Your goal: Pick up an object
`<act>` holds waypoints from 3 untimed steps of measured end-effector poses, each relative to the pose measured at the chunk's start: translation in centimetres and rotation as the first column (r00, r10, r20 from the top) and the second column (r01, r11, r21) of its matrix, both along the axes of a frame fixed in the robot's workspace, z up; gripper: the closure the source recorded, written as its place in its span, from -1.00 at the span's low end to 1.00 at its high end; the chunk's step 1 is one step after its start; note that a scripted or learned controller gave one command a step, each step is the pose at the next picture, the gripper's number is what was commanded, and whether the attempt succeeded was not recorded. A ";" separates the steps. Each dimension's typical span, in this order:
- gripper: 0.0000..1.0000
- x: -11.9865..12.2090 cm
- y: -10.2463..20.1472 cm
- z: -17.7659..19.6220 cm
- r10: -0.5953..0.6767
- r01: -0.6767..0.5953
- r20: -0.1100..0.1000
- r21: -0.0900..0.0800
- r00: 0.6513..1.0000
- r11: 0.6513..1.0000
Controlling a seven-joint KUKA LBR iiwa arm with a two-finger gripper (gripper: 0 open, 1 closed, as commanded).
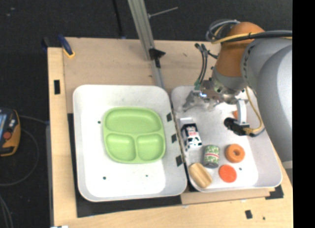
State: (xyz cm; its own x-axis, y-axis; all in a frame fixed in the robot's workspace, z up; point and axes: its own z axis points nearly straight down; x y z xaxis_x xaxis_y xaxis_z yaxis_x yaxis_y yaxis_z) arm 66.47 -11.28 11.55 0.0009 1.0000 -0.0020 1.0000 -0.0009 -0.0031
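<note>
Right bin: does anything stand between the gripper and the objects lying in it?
Nothing visible does. The gripper hangs over the far left part of the right bin. The black-and-white carton, green can, orange ring, orange disc and wooden piece lie uncovered nearer the camera.

No text is legible; the small can (211, 156) at the frame's lower right bears a blurred, unreadable label.
</note>
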 end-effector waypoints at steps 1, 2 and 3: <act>1.00 0.2 -0.1 1.5 -0.001 0.001 0.008 0.000 1.000 1.000; 1.00 0.1 0.0 6.0 -0.001 0.001 0.009 0.001 1.000 1.000; 1.00 0.2 -0.2 11.5 0.002 -0.002 0.011 0.000 1.000 1.000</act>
State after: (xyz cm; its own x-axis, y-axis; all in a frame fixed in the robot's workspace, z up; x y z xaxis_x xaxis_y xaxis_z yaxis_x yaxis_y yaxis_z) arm 66.71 -11.49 23.06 -0.0015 1.0000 -0.0015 1.0000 0.0015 0.0076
